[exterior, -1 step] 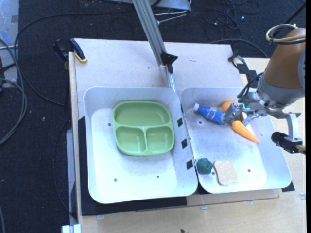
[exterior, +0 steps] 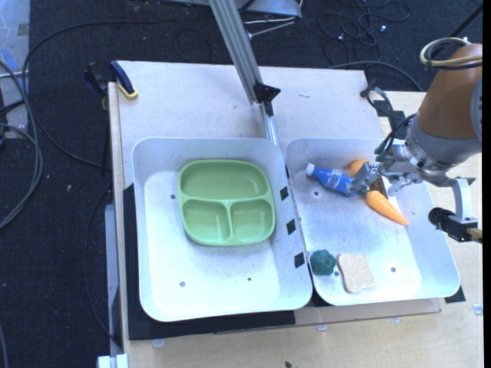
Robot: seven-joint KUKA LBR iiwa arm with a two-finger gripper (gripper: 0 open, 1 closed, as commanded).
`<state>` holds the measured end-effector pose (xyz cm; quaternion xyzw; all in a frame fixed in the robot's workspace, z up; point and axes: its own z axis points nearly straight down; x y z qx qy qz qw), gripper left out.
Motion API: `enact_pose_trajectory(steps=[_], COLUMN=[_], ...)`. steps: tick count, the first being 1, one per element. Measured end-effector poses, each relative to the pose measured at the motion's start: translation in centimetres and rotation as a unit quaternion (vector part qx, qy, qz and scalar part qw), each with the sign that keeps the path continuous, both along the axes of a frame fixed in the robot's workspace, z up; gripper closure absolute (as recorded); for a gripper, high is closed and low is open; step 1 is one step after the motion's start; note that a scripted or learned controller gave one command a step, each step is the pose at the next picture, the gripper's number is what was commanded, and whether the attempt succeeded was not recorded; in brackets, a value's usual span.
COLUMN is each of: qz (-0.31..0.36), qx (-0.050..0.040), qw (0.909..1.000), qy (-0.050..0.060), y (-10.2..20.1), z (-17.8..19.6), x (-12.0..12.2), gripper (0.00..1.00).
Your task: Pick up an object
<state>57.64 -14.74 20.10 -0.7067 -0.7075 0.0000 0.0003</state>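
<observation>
Jaws point(exterior: 374, 176) of the grey arm hung low over the back of the right-hand shallow white bin point(exterior: 430, 271), and whether they stood wide or narrow could not be told, for the dark parts blurred together against the things beneath. They sat just at the right end of a blue and white plastic tube point(exterior: 331, 179), which lay on its side with its white cap toward the left. A small round orange piece point(exterior: 357, 165) showed just behind the tube, touching or nearly so. An orange plastic carrot point(exterior: 386, 208), tapered and smooth, lay slantwise just beside the jaws, its point toward the front right. Near the front of that bin rested a dark green lumpy ball point(exterior: 323, 262) and, touching it, a tan slice of toy bread point(exterior: 356, 272). On the counter point(exterior: 192, 98), the left white bin point(exterior: 153, 282) held a pale green divided plate point(exterior: 227, 202).
</observation>
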Motion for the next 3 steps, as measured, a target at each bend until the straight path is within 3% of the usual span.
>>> enact_pose_trajectory(steps=[2,3], qz=[-0.001,0.0], qx=[0.0,-0.001], qw=[1.0,1.0], qy=[0.002,-0.001], y=[0.1,0.1], z=[-8.7,-10.8], x=[0.2,0.2], gripper=[0.0,0.0])
